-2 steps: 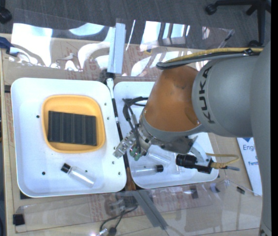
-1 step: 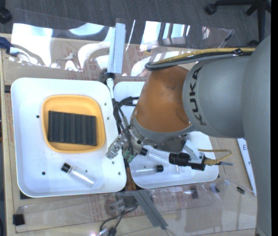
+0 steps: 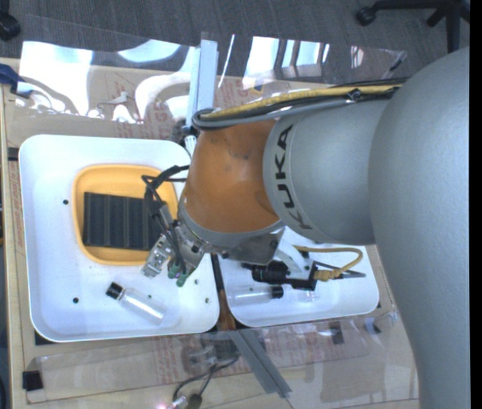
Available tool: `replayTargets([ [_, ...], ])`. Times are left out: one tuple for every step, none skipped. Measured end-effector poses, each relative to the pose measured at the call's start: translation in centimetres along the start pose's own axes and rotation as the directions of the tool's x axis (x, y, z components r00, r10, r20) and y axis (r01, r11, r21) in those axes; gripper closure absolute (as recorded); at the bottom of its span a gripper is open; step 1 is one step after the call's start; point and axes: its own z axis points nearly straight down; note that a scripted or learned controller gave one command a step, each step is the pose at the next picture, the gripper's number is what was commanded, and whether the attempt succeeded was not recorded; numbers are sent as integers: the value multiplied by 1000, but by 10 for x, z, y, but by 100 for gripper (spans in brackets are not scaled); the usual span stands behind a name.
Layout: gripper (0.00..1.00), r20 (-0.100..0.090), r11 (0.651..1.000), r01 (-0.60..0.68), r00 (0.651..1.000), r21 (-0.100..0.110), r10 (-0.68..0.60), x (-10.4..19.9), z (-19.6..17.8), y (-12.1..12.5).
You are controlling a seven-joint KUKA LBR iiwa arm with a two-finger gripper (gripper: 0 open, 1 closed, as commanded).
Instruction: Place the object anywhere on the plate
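The gripper (image 3: 166, 258) hovers at the yellow plate's (image 3: 83, 196) near edge in the left bin (image 3: 41, 296); finger state cannot be determined. The clear vial (image 3: 136, 302) lies ungrasped near the bin's front edge.

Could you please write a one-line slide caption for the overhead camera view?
KUKA arm lowers its gripper beside the yellow plate in the left bin, near a small vial.

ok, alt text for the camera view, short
A grey and orange robot arm reaches over two white bins, its gripper low in the left bin beside a yellow plate bearing a dark ridged block. A small clear vial lies nearby.
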Motion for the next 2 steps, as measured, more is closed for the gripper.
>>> replayTargets([
  [0, 0, 1000, -1, 1000, 0, 1, 0, 0, 0],
  [0, 1, 990, 144, 990, 0, -144, -123, 0, -3],
])
